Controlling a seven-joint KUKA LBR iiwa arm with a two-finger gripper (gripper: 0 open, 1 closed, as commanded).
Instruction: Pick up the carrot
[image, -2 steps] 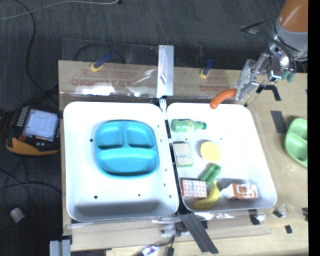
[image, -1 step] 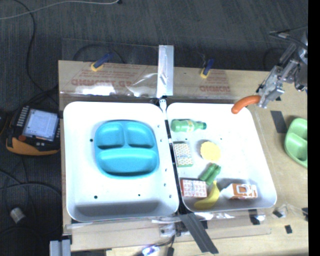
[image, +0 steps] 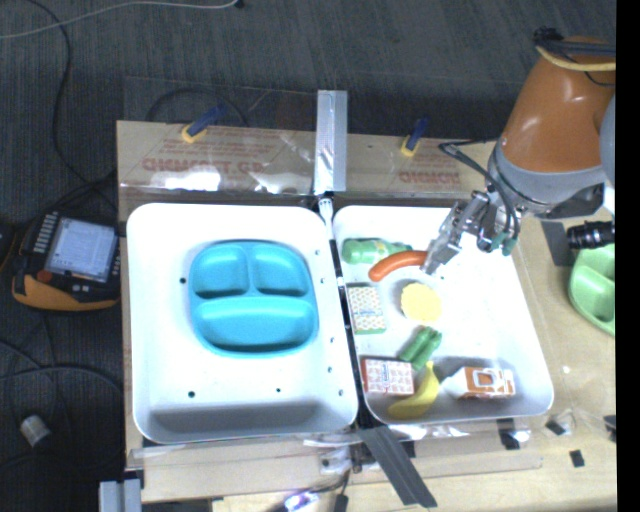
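Overlapping carrot (image: 394, 264) right end: hand (image: 438, 260), grip unclear.

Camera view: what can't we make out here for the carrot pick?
- Gripper: blurred and small, so its state and any contact with the carrot are unreadable.
- Carrot's right end: hidden behind the gripper.
- Small cartons: print too small to read.
- Green object at the right edge: cut off by the frame.

Even, bright overhead light, soft shadows (mild glare on white bins (image: 150, 300)), slightly grainy
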